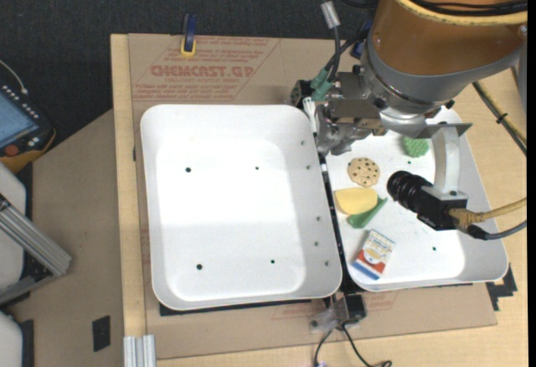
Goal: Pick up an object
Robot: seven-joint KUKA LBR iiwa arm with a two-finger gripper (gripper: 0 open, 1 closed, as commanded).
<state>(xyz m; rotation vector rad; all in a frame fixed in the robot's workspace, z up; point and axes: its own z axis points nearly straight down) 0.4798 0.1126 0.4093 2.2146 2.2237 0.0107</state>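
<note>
The arm's wrist point(394, 97) hangs over the upper part of the right bin point(477, 248), and the gripper point(339, 132) sits at the bin's upper left edge, just beside the divide with the left bin point(167, 189). Whether it is wide or narrow I cannot tell.

A round cookie point(363, 171) lies near the gripper, at about 5 o'clock from it. A yellow wedge point(356, 202) lies at 6 o'clock from the cookie, long axis running 9 to 3 o'clock. Under it a green piece point(368, 214) shows. A small red, white and blue carton point(374, 254) lies farther toward 6 o'clock, long axis roughly 1 to 7 o'clock. Another green item point(415, 146) sits at 3 o'clock from the gripper.
</note>
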